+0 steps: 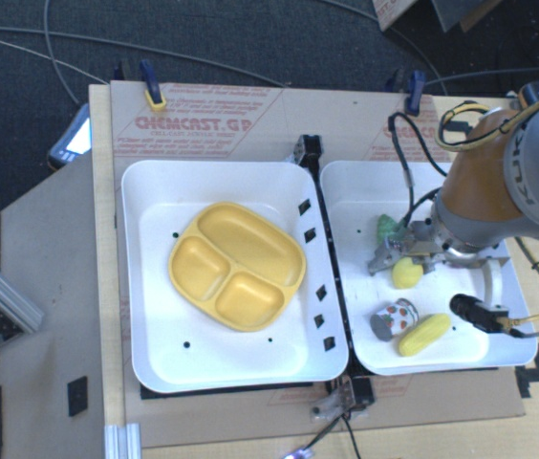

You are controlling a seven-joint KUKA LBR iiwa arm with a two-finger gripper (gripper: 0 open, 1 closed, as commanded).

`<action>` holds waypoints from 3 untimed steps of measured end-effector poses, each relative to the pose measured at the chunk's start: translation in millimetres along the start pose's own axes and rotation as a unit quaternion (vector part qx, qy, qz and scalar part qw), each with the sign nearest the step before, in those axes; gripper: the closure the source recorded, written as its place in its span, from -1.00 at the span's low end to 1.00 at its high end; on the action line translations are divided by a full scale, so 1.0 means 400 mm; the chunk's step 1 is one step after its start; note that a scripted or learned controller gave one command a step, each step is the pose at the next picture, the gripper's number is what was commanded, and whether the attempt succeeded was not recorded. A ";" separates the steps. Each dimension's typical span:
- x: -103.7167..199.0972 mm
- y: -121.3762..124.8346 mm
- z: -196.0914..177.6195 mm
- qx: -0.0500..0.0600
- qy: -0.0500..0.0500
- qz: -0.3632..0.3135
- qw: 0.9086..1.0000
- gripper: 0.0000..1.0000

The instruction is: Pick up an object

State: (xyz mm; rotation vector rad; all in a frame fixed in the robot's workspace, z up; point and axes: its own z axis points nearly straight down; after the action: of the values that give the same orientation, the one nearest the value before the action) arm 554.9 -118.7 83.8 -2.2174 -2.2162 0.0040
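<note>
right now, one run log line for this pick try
arm: over right bin | hand: low beside yellow ball | hold: none seen | left bin: yellow tray

yellow divided plate (238, 266), left bin (145, 285), cables (88, 46)

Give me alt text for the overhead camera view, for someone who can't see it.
A grey and orange robot arm reaches into the right white bin, its pincer low over a small yellow ball beside a green toy. Nearer the front lie a yellow banana-shaped piece and a grey toy; the left bin holds a yellow divided plate.
</note>
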 end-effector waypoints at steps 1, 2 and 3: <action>-0.001 0.003 -0.035 -0.003 0.000 0.000 1.000 1.00; 0.003 0.006 -0.143 -0.005 -0.002 -0.001 1.000 1.00; -0.021 0.020 -0.279 -0.006 -0.002 0.000 1.000 1.00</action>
State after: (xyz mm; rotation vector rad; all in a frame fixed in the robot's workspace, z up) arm 563.7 -127.3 195.3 -2.2251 -2.2256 -0.0054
